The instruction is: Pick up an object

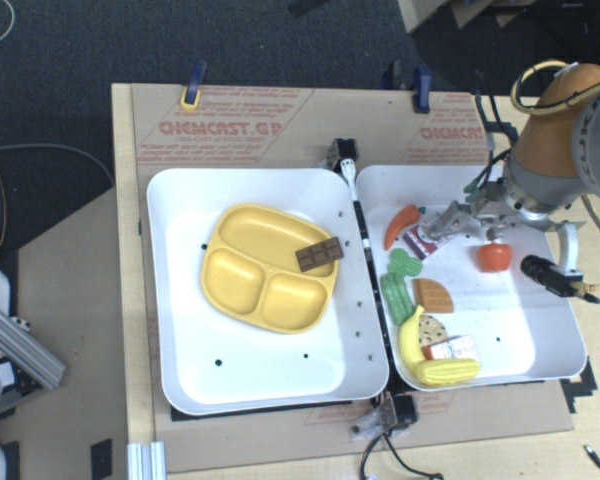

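The gripper (pixel 432 230) hung low over the right bin (pixel 540 363), just beside a small red-and-white packet (pixel 417 243) and an orange carrot (pixel 401 225). I could not tell how it was set. A red tomato (pixel 494 257) sat near it. A banana (pixel 427 360) lay at the front. In the left bin (pixel 180 298), a chocolate bar (pixel 318 255) rested on a yellow tray (pixel 265 268).

clamps: blue (pixel 421 88), yellow (pixel 191 92) | bench rear edge
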Controlling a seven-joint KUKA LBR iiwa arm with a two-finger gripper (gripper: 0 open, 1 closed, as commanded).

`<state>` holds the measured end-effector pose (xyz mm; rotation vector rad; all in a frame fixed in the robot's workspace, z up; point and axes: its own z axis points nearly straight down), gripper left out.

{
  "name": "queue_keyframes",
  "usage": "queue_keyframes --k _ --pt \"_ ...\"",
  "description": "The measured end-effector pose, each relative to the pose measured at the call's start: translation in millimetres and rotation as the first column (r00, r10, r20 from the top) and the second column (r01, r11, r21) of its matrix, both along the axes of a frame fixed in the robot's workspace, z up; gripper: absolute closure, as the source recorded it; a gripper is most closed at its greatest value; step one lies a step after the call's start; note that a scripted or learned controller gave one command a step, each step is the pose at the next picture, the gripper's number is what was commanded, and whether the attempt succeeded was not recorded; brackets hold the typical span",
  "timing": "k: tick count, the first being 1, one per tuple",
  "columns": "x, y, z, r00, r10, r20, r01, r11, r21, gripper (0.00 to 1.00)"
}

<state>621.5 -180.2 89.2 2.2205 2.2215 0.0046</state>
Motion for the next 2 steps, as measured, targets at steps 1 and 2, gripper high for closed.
queue_keyframes --k 1,2 --pt "2.9 0.9 14.0 1.000 0.001 0.010 -0.001 1.000 0.000 1.00" --pt "1.5 -2.0 58.1 1.000 0.000 0.003 0.000 1.000 -0.004 1.00"
